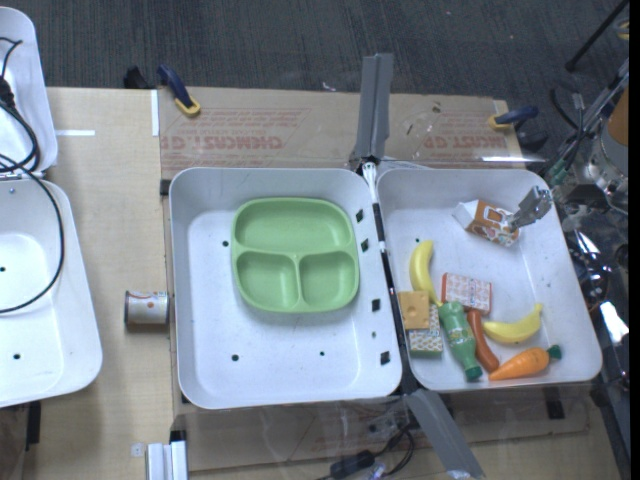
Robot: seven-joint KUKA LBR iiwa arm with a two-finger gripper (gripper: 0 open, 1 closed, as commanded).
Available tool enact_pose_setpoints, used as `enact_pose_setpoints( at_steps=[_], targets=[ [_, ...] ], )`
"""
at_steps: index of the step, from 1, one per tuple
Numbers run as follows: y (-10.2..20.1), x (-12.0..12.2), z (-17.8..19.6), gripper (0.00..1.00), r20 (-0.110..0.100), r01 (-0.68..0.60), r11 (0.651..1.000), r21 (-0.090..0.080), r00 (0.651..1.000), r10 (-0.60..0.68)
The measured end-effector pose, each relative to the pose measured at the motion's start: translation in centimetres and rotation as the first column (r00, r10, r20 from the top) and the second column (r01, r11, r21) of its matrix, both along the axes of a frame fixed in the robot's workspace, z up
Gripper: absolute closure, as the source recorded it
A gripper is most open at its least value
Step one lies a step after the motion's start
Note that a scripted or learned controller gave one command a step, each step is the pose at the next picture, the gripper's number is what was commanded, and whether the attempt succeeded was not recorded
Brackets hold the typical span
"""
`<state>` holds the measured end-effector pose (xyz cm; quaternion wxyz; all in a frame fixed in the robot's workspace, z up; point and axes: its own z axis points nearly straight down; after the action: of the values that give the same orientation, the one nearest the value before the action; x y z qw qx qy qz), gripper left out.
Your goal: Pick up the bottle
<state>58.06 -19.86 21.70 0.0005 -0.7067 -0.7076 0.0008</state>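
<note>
bottle (460, 340) lying in right bin (570, 268) | wooden bench (110, 118) | dark floor (300, 18) | jaws (530, 206) state unclear

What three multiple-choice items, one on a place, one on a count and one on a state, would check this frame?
1. Where does the green bottle lie?
A. in the right bin
B. on the green tray
C. on the bench outside the bins

2. How many bananas are in the right bin?
A. one
B. two
C. four

3. How does the bottle lie?
A. standing upright
B. on its side among the other things
C. lifted above the bin

Answers: 1 A, it rests near the right bin's front edge. 2 B, one banana lies left, another banana lies right of the bottle. 3 B, it lies flat, while the gripper is over the small carton.
</note>
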Motion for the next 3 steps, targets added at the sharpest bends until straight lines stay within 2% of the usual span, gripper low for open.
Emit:
enact_pose_setpoints(
  at_steps=[1, 2, 3],
  targets=[
    [4.3, -7.4, -12.0, 0.0, 0.004, 0.193, 0.981, 0.001, 0.981, -0.193],
    [10.4, -8.9, -12.1, 0.0, 0.012, 0.437, 0.899, 0.001, 0.899, -0.437],
    [10.5, -8.8, -11.2, 1.0, 0.01, 0.437, 0.899, 0.005, 0.899, -0.437]
  ],
)
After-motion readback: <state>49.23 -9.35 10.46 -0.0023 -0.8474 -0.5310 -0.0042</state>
